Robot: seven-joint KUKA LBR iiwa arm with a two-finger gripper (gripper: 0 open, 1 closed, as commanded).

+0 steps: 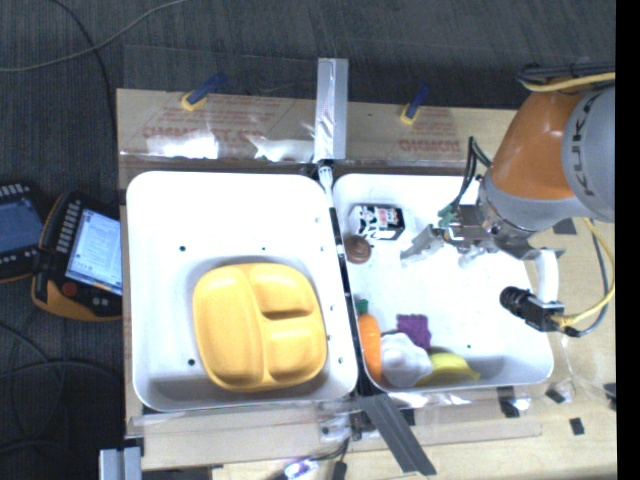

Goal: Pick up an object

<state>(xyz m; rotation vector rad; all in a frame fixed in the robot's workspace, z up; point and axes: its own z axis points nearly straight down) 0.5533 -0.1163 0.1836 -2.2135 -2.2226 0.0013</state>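
Arm (555, 158) enters from the right, grey casing with a glossy orange band, wrist over the upper right part of the right bin (500, 298). Gripper (430, 245) hangs above the bin's bare white floor, metal fingers pointing left toward the small black-and-white carton. Whether the fingers stand wide or narrow: cannot tell, the angle and blur hide the gap. Nothing is seen between them.

Right bin, shallow, smooth white plastic, rounded corners. Contents:
- Black-and-white carton (378, 221), boxy, cow-patch print, lying near the upper left corner, apart from the gripper.
- Small brown round object (357, 250), matte, just below the carton and against the left wall.
- Carrot (369, 341), orange, tapered, with a green tip at its upper end, lying along the left wall toward the lower corner.
- Purple object (413, 328), blocky and irregular, just right of the carrot.
- White rounded object (402, 358), soft-looking, touching the carrot and below the purple piece.
- Banana (450, 367), yellow, curved, along the lower wall, touching the white lump.

Left bin (160, 268), same white plastic, holds a yellow divided tray (260, 325): rounded-square, glossy moulded plastic, three compartments, sitting in the lower middle, slightly rotated.

Bench (150, 118) is brownish board with clear crinkled plastic sheet taped behind the bins. A handheld pendant (85, 258) with lit screen lies on dark carpet at left.
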